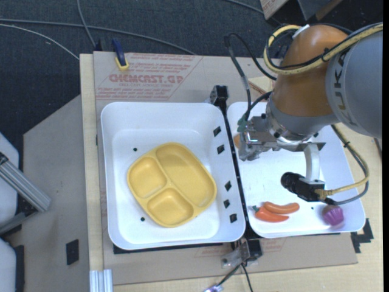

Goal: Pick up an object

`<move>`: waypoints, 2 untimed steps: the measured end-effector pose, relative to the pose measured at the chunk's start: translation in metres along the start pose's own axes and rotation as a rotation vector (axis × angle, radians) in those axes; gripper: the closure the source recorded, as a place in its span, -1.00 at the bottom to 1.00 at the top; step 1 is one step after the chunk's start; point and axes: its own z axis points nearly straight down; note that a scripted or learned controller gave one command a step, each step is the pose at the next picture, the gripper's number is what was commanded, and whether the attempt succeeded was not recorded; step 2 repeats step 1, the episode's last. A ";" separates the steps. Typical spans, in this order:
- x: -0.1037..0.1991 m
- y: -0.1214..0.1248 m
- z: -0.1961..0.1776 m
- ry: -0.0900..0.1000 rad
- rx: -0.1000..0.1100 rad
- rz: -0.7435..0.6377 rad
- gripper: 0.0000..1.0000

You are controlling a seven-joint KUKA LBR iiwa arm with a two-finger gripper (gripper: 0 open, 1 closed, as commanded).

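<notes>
Altogether, two white bins sat side by side: the left bin (115,163) held one yellow divided tray (171,183), and the right bin (349,163) held one orange toy hot dog (277,211) and one purple toy (332,215) near its front edge. The gripper (250,140) hovered over the right bin's back left part; its grasp could not be told.

Your arm (340,72) reaches in from the right, its grey body bending down over the bench, with the orange band (310,47) bulging above the wrist. Your gripper (250,143) hangs below that wrist, pointing downward at the left end of the arm. Cables loop around the orange section.
</notes>
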 end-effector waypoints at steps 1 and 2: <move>0.043 -0.021 0.017 -0.002 0.003 0.002 1.00; 0.043 -0.021 0.017 -0.002 0.003 0.002 1.00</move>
